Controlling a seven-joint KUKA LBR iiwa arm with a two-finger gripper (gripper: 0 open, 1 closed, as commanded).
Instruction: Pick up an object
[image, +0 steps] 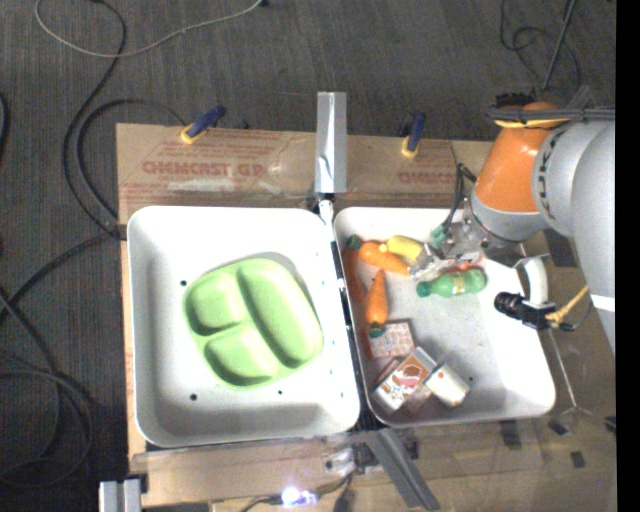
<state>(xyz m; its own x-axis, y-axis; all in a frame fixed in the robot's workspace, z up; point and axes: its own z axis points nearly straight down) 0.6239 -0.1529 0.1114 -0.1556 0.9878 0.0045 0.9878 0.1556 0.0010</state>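
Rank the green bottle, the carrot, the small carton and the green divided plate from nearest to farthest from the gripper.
From the gripper:
1. Green bottle, just below it in the right bin.
2. Carrot, to its left.
3. Small carton, at the bin's near edge.
4. Green divided plate, left bin.

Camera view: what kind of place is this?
Likely a robotics lab pick-and-place bench: a robot arm reaches over two white bins, toy food such as a carrot lies in one, and cables trail across carpet.

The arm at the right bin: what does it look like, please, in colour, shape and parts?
The arm is thick and rounded, light grey, with a glossy orange band above the wrist. Below the band sits a small gripper of pale metal parts. A black and white fitting sticks out beside it, with a thin yellowish cable.
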